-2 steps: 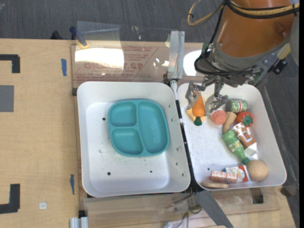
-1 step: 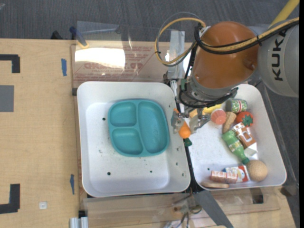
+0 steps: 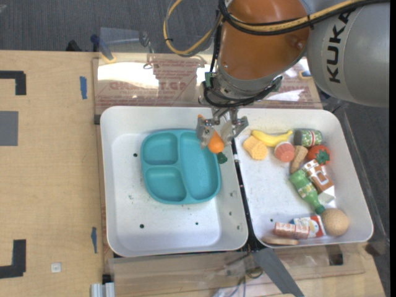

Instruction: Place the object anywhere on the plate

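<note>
A teal divided plate (image 3: 179, 166) lies in the left white bin (image 3: 124, 184). My gripper (image 3: 218, 135) hangs over the plate's upper right corner, near the wall between the two bins. It is shut on a small orange toy carrot (image 3: 215, 144) with a green tip (image 3: 222, 158) that points down. The carrot hangs just above the plate's right compartment edge. The arm's big orange wrist covers the area above the gripper.
The right bin (image 3: 266, 197) holds several toy foods: a banana (image 3: 272, 137), an orange wedge (image 3: 255, 148), a green bottle (image 3: 304, 187), a small carton (image 3: 299, 228), a tan ball (image 3: 335, 221). Cardboard bench lies to the left.
</note>
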`<state>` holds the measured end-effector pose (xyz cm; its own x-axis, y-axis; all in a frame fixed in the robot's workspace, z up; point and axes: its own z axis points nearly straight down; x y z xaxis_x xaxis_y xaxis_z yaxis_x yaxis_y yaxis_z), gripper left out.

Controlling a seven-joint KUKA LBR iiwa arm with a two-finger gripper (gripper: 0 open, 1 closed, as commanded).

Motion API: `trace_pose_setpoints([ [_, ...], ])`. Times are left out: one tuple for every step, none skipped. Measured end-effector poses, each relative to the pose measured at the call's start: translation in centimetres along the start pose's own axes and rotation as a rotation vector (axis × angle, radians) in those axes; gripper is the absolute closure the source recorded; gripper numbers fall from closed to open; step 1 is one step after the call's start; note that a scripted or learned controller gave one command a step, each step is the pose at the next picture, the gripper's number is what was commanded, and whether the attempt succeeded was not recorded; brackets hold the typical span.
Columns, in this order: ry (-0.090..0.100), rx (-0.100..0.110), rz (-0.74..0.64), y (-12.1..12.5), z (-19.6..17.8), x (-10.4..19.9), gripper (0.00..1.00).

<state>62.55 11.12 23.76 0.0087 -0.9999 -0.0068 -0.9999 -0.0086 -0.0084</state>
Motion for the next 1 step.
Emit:
trace_pose_setpoints([
  [0.001, -0.003, 0.003, 0.01, 0.13, 0.21, 0.00],
])
